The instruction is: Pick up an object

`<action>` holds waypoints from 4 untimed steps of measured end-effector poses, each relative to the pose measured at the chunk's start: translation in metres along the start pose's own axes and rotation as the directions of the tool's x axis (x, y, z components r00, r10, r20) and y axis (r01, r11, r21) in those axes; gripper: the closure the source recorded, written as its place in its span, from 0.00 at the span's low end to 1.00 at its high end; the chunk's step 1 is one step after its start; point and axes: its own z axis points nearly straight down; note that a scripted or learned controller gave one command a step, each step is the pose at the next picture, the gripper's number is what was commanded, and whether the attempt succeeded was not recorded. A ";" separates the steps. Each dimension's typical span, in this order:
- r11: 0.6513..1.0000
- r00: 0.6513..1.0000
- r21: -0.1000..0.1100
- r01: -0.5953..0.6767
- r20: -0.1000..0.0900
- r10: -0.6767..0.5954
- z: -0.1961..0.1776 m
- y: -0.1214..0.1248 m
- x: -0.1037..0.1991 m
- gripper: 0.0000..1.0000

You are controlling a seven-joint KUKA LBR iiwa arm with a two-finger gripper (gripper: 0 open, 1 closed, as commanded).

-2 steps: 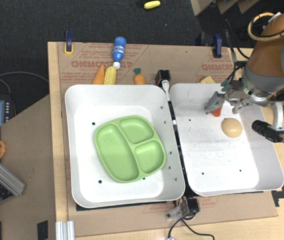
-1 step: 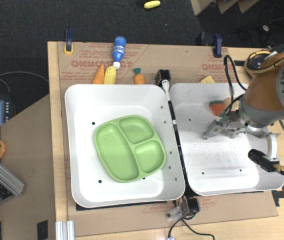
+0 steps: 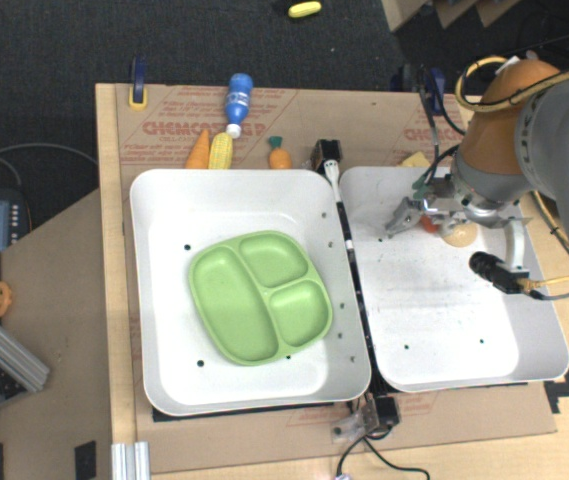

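Small red and tan objects (image 3: 446,226) lie in the right bin (image 3: 464,338).

Even, bright overhead light, faint soft shadows, mild glare on the white bins (image 3: 264,388), image slightly soft throughout.

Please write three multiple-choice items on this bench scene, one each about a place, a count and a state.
1. Where does the green plate lie?
A. in the left bin
B. in the right bin
C. on the floor

2. How many compartments does it have?
A. two
B. three
C. five

3. How does the blue-capped bottle stand?
A. upright in a bin
B. lying on the board behind the bins
C. held by the gripper

Answers: 1 A, the left bin surrounds it. 2 B, one long and two small wells show. 3 B, it lies flat on the board, while the gripper is over the right bin.
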 end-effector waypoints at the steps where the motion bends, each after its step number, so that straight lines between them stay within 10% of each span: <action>1: 1.000 1.000 0.006 -0.004 0.000 0.004 0.000 -0.003 -0.002 0.00; 4: 1.000 1.000 0.006 -0.004 0.000 0.004 0.000 -0.003 -0.002 0.00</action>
